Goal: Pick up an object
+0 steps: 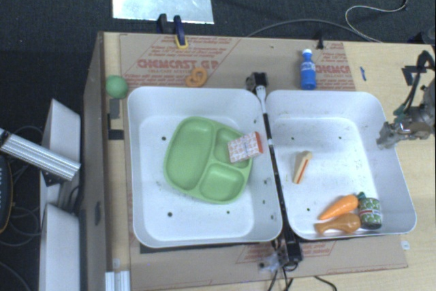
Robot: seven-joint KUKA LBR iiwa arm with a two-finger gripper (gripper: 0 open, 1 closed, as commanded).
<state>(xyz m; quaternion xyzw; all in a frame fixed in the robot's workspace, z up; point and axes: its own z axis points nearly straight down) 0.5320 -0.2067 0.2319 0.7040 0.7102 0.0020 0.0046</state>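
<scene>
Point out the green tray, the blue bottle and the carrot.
green tray (193, 159), camera view, on its large bare compartment.
blue bottle (308, 71), camera view, on the middle of its body.
carrot (338, 206), camera view, on its orange body.

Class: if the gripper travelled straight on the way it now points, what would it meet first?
The gripper seems to point left, so probably the right bin's rim, then its bare floor; depth is unclear.
</scene>
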